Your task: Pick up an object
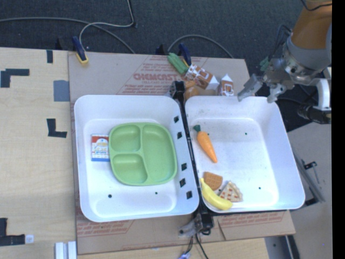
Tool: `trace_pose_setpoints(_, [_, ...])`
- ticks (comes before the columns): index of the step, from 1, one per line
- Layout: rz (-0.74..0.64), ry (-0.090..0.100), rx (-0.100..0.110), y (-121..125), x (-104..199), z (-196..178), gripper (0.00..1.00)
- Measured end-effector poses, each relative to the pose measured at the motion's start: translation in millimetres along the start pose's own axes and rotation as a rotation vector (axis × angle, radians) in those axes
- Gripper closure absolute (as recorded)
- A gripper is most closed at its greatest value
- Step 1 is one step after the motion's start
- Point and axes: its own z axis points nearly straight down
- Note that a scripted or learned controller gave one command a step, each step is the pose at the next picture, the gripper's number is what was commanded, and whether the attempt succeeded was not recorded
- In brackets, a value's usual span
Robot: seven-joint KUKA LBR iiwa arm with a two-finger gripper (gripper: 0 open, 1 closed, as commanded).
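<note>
Tabletop (32, 144) of pale wood carries two white bins side by side on a cardboard sheet (145, 77). Far left of the fingers, in the left bin (86, 198), a small card box (100, 148) lies touching the left edge of a green divided plate (143, 153). Nearer the fingers, in the right bin (269, 144), a toy carrot (206, 144) lies at a slant by the inner wall, well below and left of the fingers. Further below, at the near left corner of that bin, a cracker (213, 180), a waffle-like wedge (232, 190) and a banana (214, 197) lie bunched together, touching. Behind the bins, left of the fingers, small boxes (202, 79) and a green piece (178, 63) sit on the cardboard. The fingers (262, 89) hang spread wide over the far right rim of the right bin, with nothing between them, well apart from every object inside.
</note>
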Motion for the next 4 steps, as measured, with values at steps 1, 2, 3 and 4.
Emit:
trace_pose_setpoints(1, [-0.001,0.001,0.002,-30,82,97,0.00])
trace_pose_setpoints(2, [0.001,0.000,0.001,-56,52,149,0.00])
trace_pose_setpoints(3, [0.001,0.000,-0.002,-60,56,195,0.00])
trace_pose_setpoints(4, [0.001,-0.003,-0.005,-59,56,185,1.00])
